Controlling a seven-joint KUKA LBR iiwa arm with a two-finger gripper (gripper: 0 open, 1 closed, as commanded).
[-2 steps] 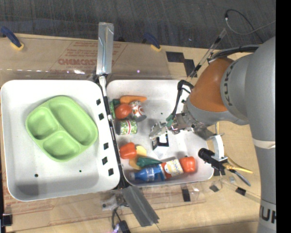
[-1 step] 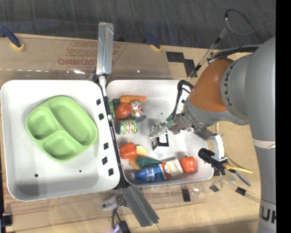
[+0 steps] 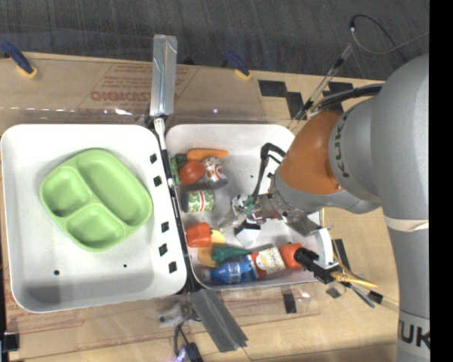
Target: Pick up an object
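Note:
The right bin [image 3: 234, 136] holds several small items. A carrot [image 3: 206, 154] lies at the back, with a red tomato [image 3: 190, 173] and a small tin [image 3: 215, 172] just in front of it. A green and red can [image 3: 201, 200] lies in the middle left. A red-orange pepper [image 3: 198, 234] sits near the front left. Along the front wall lie a blue bottle [image 3: 225, 273] and an orange bottle with a black cap [image 3: 281, 258]. My gripper [image 3: 248, 211] is low in the bin's middle, right of the can and above the bottles.
The left bin [image 3: 30, 277] holds a green divided plate [image 3: 96, 197]. The grey arm with its orange band [image 3: 317, 161] covers the right bin's right side. A metal divider [image 3: 163, 74] stands between the bins at the back. Cables trail off the bench at the right.

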